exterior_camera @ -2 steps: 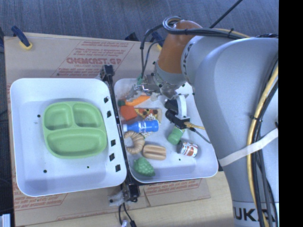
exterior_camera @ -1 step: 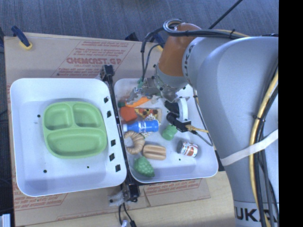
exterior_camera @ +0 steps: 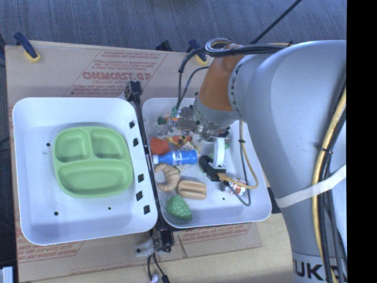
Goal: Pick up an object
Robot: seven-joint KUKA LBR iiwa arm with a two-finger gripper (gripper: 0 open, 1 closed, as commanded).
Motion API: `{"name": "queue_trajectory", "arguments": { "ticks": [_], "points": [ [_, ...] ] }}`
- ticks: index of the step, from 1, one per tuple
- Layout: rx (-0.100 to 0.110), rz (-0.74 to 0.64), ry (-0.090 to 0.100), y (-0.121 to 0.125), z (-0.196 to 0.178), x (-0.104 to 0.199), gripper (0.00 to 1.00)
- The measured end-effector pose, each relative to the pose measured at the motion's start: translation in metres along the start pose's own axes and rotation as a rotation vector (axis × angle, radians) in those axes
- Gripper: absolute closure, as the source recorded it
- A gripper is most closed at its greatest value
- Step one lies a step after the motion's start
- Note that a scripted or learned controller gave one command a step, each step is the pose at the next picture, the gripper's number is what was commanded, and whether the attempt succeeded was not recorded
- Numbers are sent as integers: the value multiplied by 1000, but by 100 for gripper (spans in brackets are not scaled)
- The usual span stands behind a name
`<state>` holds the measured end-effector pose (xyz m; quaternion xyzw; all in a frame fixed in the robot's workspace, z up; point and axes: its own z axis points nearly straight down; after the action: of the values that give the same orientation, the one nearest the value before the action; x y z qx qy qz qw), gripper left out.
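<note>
End effector (exterior_camera: 194, 128) low in right bin (exterior_camera: 256, 208) over cluttered toys, grip state can't tell; probably near blue bottle (exterior_camera: 177, 157), tight packing risks a miss or double-grab

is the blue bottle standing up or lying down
Lying down: the blue bottle rests on its side in the right bin, long axis running left to right, white end at left.

Smooth, glossy white plastic is seen in both bins (exterior_camera: 26, 175). A matt green plastic tray (exterior_camera: 92, 160) lies inside the left one, over printed brown cardboard (exterior_camera: 112, 69).
</note>
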<state>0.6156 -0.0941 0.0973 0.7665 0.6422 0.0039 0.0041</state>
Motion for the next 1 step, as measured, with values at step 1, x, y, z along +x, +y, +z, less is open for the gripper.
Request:
{"name": "queue_trajectory", "arguments": {
  "ticks": [1],
  "points": [
    [24,-370,0,36,6,5,0]
  ]
}}
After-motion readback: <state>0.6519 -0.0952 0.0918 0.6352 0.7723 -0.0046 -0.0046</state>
